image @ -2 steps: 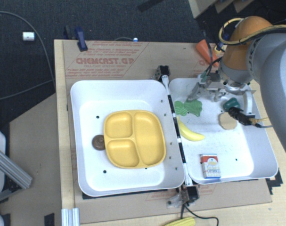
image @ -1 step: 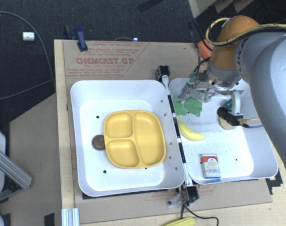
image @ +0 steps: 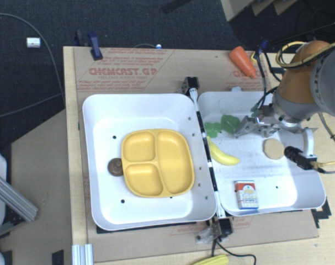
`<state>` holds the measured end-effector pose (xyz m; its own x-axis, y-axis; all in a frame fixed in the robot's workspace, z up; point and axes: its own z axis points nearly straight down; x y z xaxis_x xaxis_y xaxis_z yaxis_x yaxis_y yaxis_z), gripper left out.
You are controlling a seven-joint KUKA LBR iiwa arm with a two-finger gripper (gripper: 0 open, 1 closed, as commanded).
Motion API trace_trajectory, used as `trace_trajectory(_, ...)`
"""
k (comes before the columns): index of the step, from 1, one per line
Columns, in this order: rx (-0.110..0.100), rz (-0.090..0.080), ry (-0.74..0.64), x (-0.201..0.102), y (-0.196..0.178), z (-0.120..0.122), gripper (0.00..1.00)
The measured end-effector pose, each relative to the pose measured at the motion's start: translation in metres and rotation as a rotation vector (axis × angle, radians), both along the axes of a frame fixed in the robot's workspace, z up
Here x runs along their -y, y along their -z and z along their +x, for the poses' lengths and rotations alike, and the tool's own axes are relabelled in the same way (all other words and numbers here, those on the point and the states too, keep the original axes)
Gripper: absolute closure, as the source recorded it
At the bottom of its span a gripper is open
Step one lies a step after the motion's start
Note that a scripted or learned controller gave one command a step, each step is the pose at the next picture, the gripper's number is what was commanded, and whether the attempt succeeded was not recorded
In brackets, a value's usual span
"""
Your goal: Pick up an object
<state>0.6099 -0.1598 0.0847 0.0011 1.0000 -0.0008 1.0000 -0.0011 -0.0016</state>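
The right bin (image: 299, 195) holds a green leafy toy (image: 222, 125) at its back left and a yellow banana (image: 223, 155) along its left wall. It also holds a tan round disc (image: 273, 148) near the middle and a small red, white and blue box (image: 246, 195) at the front. My gripper (image: 251, 125) hangs low over the back of this bin, just right of the green toy, with the tan disc a little to its right and nearer the front. Nothing shows in its grasp.
The left bin (image: 101, 120) carries a yellow divided plate (image: 157, 163) with a brown round piece (image: 115, 167) at its left side. An orange carrot (image: 243, 61) lies on the bench behind the right bin. Cables hang off the arm at the right.
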Motion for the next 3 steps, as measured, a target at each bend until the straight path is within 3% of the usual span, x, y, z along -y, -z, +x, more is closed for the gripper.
trace_trajectory(1,0.004,0.001,-0.003,-0.054,0.0,0.057,0.0)
trace_trajectory(3,0.0,0.001,-0.001,-0.062,0.0,0.047,0.0)
